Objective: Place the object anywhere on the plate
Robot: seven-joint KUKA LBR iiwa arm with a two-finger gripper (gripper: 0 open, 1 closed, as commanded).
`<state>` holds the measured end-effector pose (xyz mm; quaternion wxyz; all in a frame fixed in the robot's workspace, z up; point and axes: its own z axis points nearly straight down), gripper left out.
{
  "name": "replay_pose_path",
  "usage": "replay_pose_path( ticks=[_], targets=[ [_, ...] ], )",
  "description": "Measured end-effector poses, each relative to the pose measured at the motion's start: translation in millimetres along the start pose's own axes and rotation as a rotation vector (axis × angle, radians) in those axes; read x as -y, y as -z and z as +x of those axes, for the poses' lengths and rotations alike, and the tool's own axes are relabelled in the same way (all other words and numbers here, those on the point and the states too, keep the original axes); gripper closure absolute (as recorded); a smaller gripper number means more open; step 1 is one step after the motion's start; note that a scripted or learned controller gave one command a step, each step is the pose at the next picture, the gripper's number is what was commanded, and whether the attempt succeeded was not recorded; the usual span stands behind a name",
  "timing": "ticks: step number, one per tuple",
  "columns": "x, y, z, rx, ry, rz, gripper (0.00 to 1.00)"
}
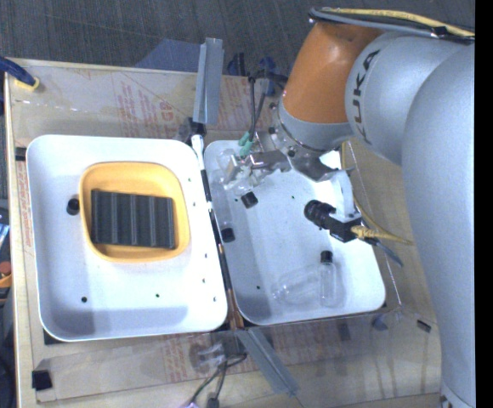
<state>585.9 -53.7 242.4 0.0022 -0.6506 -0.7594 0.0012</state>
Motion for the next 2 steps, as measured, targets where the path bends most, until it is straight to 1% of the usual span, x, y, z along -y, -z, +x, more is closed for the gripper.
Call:
replay_pose_path(
  ticks=[1,2],
  targets=[
    [-14.9,-51.8,34.8,0.001,0.181,0.0,1.0],
    [-14.9,-51.6,34.4,0.001,0.18,0.0,0.0]
  ],
)
